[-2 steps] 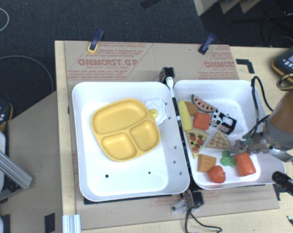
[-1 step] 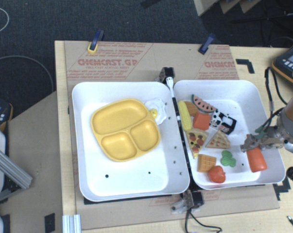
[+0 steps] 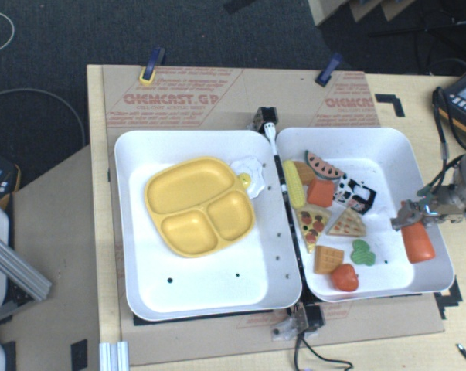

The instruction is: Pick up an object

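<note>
Inspector A: Illumination even and bright from overhead. The 2 white bins, left bin (image 3: 132, 230) and right bin (image 3: 395, 149), are near overexposed; wall detail washes out.

Inspector B: Confirmed. Shadows soft and short, thin under the yellow tray (image 3: 198, 205). Mild sheen on its compartments, no hard glare.

Inspector A: The dark floor (image 3: 62, 22) beyond the bench's far edge is underexposed.

Inspector B: Focus moderate; toy food (image 3: 329, 211) slightly soft, compression grain. The gripper (image 3: 418, 209) at the right bin's right edge is blurred.

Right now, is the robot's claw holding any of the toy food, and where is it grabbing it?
It cannot be told. The gripper sits right at the top end of the orange-red toy in the right bin, but the view is too blurry to show a hold.
</note>
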You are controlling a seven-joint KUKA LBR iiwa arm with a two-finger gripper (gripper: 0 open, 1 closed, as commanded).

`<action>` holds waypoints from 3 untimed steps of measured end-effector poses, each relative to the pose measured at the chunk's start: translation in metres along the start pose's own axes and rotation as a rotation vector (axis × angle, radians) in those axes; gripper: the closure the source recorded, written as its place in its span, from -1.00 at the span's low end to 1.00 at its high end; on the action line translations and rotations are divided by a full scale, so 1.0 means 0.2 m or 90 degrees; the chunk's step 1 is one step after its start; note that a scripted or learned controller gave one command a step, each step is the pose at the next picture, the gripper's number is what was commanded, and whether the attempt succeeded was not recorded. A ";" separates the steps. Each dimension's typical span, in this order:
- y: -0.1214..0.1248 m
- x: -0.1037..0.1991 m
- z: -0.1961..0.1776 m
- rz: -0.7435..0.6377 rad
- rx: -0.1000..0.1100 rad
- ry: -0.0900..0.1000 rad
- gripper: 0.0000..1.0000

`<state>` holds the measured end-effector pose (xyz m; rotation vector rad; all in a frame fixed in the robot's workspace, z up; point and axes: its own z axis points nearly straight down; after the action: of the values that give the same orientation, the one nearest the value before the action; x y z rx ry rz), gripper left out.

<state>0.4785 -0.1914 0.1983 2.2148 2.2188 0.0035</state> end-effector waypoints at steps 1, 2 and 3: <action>0.01 0.00 -0.14 0.000 0.000 0.000 1.00; 0.25 0.13 -0.09 -0.002 0.001 0.001 1.00; 0.43 0.29 -0.11 -0.002 0.001 0.002 1.00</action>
<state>0.5646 -0.1340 0.2200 2.2128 2.2250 0.0050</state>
